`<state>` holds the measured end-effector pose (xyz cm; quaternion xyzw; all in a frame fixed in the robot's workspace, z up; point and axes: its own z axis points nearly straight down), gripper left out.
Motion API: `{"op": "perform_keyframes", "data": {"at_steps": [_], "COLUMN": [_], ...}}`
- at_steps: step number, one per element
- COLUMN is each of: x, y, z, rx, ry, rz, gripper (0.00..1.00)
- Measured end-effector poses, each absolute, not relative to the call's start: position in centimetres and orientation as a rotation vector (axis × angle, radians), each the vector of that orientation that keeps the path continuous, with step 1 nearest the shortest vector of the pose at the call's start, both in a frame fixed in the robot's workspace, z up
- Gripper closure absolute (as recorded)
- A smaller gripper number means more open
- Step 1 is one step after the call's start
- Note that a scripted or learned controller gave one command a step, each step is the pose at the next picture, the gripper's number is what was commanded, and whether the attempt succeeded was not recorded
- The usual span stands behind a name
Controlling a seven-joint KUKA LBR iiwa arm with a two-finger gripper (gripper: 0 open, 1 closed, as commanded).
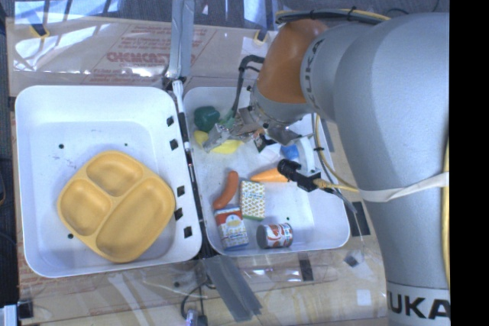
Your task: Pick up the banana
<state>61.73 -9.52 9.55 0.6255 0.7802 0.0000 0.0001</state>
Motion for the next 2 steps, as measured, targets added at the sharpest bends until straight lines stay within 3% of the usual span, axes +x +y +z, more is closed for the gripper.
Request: {"op": "perform_keyframes", "data": {"at_steps": [1, 2], "x": [61.9, 64.0], "y": [-9.5, -3.3], "z": [10.6, 19.0], "rx": [1.958, 2.194], "ry": [2.456, 2.253], "rz": [0.002, -0.006], "gripper": [1.0, 1.0]}}
